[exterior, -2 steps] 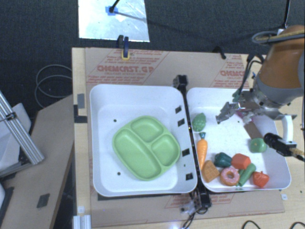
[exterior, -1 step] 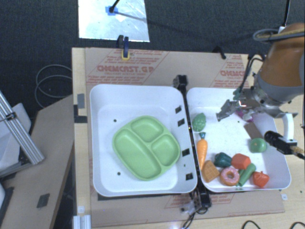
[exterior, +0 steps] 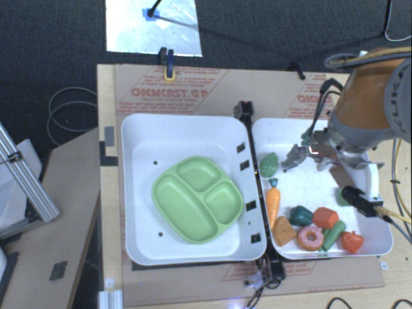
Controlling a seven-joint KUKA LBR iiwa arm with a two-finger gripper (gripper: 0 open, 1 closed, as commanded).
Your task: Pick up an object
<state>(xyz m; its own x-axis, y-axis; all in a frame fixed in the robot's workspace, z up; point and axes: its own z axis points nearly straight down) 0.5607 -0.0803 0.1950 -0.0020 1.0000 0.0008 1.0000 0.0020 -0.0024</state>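
The right bin (exterior: 380,172) holds several toy foods. A green leafy piece (exterior: 268,164) lies by its left wall, with a carrot (exterior: 273,202) below it. Near the front sit an orange wedge (exterior: 284,232), a pink donut (exterior: 311,238), a dark green pepper (exterior: 300,215), a red tomato (exterior: 325,217), a green cucumber (exterior: 333,235) and a small red pepper (exterior: 352,241). My gripper (exterior: 308,156) hangs over the back half of the right bin, just right of the leafy piece. I see nothing held in it.
The left bin (exterior: 138,140) holds a light green divided plate (exterior: 197,199). A black clamp strip (exterior: 252,172) runs along the divider between the bins. A black part of the arm (exterior: 357,201) overhangs the right bin's right side. Cables lie behind the bench.
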